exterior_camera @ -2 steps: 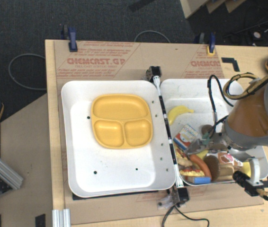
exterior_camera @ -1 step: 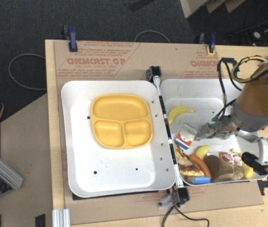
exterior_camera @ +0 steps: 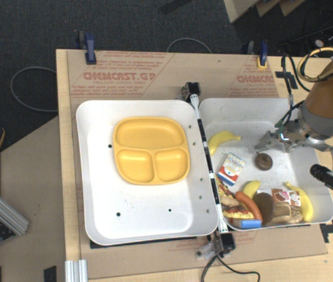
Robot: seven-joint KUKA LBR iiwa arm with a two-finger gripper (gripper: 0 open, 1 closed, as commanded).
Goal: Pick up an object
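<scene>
The gripper (exterior_camera: 272, 138) hangs at the right of the frame, just above the brown ball (exterior_camera: 263, 161), fingers wide, likely to grab it.

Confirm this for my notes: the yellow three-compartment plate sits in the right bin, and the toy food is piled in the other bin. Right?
Not quite. The camera view shows the yellow plate in the left bin, not the right. The toy food is piled in the right bin, near its front edge.

Yellow tray (exterior_camera: 151, 149) & banana (exterior_camera: 223, 139); white bins (exterior_camera: 96, 134); brown puck (exterior_camera: 263, 161).
</scene>
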